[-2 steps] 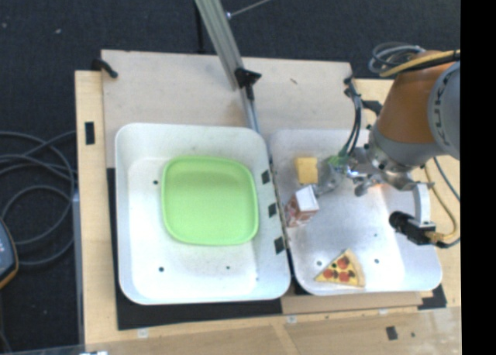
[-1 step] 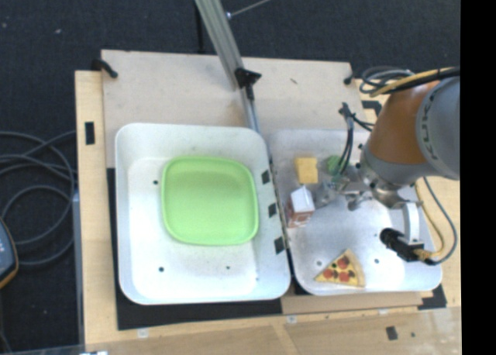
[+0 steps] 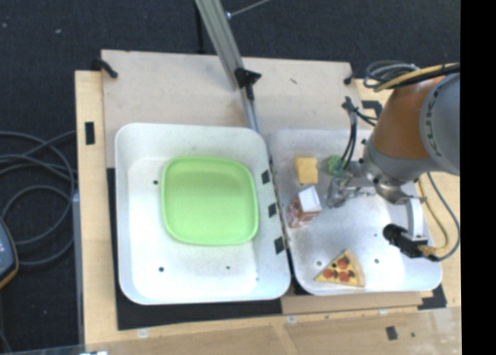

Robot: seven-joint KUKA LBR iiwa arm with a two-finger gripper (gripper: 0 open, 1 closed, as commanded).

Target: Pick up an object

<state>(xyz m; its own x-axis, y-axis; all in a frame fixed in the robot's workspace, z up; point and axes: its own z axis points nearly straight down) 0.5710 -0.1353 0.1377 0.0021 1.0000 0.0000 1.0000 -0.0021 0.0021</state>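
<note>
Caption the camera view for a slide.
KUKA arm's gripper over right bin near pizza slice; green plate in left bin.

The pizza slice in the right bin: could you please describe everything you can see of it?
The pizza slice is a small toy-like wedge, yellow-orange with red round toppings. It lies flat on the floor of the right bin, near its front edge, tip pointing up and right, touching nothing else, apart from the gripper.

Green plate (image 3: 209, 200) in left bin (image 3: 132, 191); pizza slice (image 3: 339, 270) in right bin (image 3: 387, 276).
</note>
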